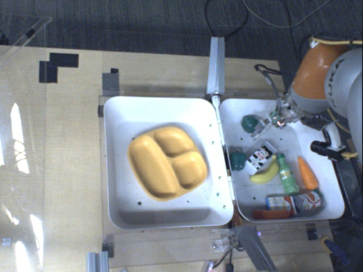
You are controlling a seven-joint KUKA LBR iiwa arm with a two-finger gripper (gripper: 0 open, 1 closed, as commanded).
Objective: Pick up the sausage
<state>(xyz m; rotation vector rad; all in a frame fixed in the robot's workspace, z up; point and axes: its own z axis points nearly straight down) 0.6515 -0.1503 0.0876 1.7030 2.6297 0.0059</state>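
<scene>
Plainly, the sausage (273, 213) lies lengthwise along the right bin's (339, 205) near wall, well below the gripper (278, 119); whether its jaws are open or closed I cannot tell.

From my remote station I saw the rounded, smooth grey KUKA arm (345, 84) with its glossy orange band (317, 67), a domed ring wrapped above the wrist. Below the band the casing was pale grey and curved. The small metal two-finger gripper (279, 118) looked silvery, with tiny red and green spots on it. A thin dark cable (267, 75) looped beside the wrist. A black bracket-like fitting (328, 148) with a white piece jutted from the lower body.
</scene>
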